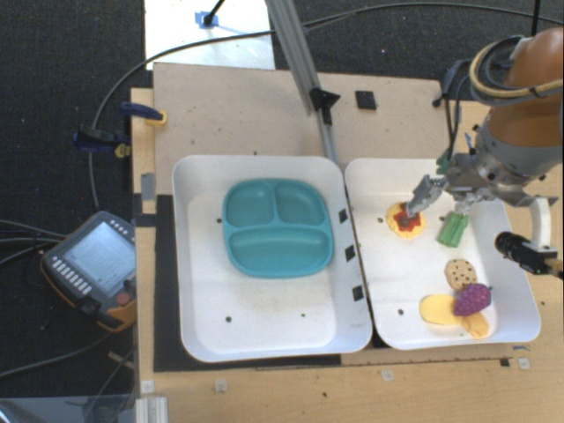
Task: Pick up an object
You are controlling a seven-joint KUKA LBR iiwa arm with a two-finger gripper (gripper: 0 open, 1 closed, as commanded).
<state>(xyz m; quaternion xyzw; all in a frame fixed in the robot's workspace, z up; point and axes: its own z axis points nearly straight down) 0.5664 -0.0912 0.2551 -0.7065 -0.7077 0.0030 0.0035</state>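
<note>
On the bench, 2 white bins (264,346); the claw (414,211) meets a small pizza toy (404,221), grip unclear.

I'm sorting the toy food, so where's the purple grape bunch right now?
The purple grape bunch lies in the right bin, near its front right corner, below the cookie.

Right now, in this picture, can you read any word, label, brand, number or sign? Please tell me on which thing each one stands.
No text can be read.
Handheld control pendant: its screen shows only a pale blur, too small to read.
Teal divided plate, white bins, toy foods such as the cookie: no marks to be seen.
Arm's orange band: plain, no lettering visible.
</note>
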